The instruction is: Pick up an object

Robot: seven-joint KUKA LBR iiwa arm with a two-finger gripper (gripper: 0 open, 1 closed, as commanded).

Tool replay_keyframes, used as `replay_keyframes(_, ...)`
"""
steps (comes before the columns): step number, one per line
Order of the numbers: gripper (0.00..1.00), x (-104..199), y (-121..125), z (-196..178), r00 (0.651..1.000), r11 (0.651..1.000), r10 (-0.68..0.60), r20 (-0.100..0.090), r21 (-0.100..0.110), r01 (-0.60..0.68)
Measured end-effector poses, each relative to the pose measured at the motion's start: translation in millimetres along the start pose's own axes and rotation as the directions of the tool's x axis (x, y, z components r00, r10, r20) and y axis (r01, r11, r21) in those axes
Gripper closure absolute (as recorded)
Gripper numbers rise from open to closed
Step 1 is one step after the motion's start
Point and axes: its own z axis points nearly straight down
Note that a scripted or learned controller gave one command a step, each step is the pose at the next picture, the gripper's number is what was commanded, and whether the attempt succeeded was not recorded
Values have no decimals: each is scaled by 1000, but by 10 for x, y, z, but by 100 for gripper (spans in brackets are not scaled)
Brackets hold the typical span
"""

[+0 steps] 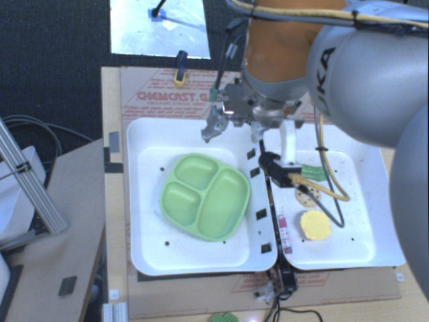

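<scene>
A light green divided plate point(204, 196) lies flat in the left bin point(151, 247). In the right bin point(355, 247) are a round yellow piece point(315, 225), a small tan perforated piece point(305, 194) and a green object point(312, 173) partly hidden behind the wrist hardware. My gripper point(234, 131) hangs over the back edge of the left bin, just above and behind the plate's far rim. It is open, with one finger point(211, 127) to the left and the other near the divider, and nothing sits between them.
A small red-and-white item point(283, 231) lies along the divider between the bins. The big grey arm covers the upper right of the scene. A cardboard sheet point(167, 96) lies behind the bins, with a yellow-and-blue clip point(180, 69) on it.
</scene>
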Motion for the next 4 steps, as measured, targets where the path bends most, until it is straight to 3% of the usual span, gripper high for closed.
replay_keyframes(1,0,132,-428,1118,1000,1000,-4,-1,11,4)
replay_keyframes(2,0,617,-863,191,1000,1000,-14,-11,-10,14)
replay_keyframes(3,0,-118,-314,1668,1000,1000,5,3,5,-5)
replay_keyframes(4,0,246,-384,1424,1000,1000,-9,-6,-5,9)
